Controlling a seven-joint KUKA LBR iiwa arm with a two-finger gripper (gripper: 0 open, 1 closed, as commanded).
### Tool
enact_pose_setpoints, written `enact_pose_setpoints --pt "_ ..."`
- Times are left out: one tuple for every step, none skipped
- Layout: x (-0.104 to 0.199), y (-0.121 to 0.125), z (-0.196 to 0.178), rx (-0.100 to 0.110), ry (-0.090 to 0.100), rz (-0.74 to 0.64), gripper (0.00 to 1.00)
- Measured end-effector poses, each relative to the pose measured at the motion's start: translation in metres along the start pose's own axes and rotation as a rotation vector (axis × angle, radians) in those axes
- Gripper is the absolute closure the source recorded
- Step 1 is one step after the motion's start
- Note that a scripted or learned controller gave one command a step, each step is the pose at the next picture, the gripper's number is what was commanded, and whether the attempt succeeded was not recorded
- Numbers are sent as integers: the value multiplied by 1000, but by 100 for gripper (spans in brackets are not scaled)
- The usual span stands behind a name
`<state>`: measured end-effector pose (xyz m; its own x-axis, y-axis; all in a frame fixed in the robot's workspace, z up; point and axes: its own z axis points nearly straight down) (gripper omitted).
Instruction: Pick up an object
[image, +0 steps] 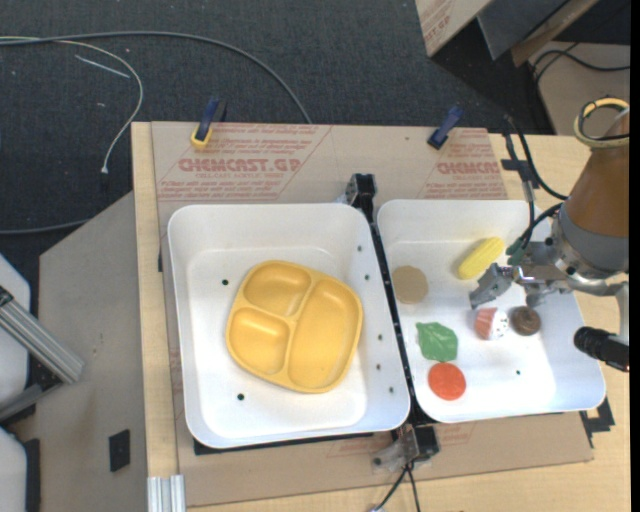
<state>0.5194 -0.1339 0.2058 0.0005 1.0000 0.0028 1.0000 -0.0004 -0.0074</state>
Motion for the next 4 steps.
enact_pose_setpoints --pt "-3 -4 62 0 0 0 0" --pt "-4 -3 96 -8 -3 0 0" --pt "-3 -3 86 -10 -2 1 100" --pt "-7 -8 41 -11 -4 0 100"
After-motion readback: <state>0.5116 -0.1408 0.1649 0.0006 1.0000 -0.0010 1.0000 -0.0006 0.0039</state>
